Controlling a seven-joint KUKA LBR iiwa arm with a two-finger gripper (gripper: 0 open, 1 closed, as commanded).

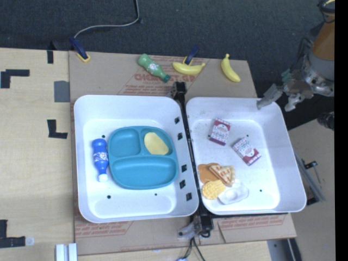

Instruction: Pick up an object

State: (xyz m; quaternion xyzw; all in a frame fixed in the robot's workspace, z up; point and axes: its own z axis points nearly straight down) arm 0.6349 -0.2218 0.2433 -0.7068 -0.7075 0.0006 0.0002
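My gripper [278,99] hangs above the far right corner of the right bin [283,162], fingers spread apart with nothing between them. In that bin lie two small red-and-white cartons [219,131] [246,149], apart from the gripper. Near the bin's front sit a waffle-like pastry pile [216,174], a round yellow cookie [212,189] and a white piece [234,193]. The left bin [92,200] holds a blue divided plate [142,157] with a yellow item [156,143] in its upper right compartment, and a blue bottle [99,159] beside the plate.
Behind the bins, on the cardboard, lie a green bottle [153,67] and two bananas [188,67] [230,69]. A black clip [180,89] joins the bins at the back. A cable [109,23] runs across the dark floor.
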